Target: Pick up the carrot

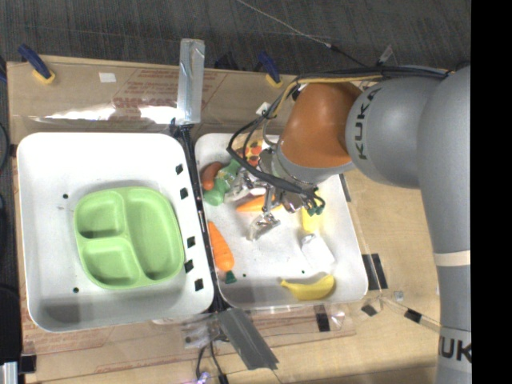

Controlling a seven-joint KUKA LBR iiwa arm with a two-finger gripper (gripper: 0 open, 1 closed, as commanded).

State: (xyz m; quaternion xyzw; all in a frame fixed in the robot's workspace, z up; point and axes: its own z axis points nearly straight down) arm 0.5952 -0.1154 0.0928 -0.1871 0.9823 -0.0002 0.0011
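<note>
Where 2 white bins (48,158) sit, cardboard bench (104,94)

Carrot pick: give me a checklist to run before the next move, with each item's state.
1. Carrot in view, lying along the right bin's left wall: ok.
2. Claw over the carrot: not ok, it sits to the right, mid-bin.
3. Carrot between the claw's fingers: not ok.
4. Carrot free of neighbours: ok, the banana lies apart.
5. Green tray out of the way, in the left bin: ok.
</note>
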